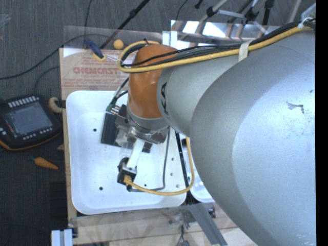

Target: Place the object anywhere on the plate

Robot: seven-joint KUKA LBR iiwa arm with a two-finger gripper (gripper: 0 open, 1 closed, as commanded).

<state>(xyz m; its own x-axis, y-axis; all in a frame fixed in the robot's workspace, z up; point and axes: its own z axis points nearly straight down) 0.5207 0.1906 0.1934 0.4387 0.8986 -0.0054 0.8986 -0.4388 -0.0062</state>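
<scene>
My grey arm with its orange band (146, 86) reaches in from the right and covers most of the view, including nearly all of the right bin. The gripper (125, 145) hangs low over the middle of the left white bin (84, 158), pointing down at its floor. The wrist hides what lies directly beneath the gripper. A curved white edge (201, 192) peeks out under the arm at the lower right; I cannot tell whether it is a plate or the rim of the right bin.
A few small dark dots (101, 188) mark the left bin's floor. A cardboard sheet (92, 73) lies behind the bin. A teach pendant (25, 122) and an orange tool (46, 163) lie off the bench at left.
</scene>
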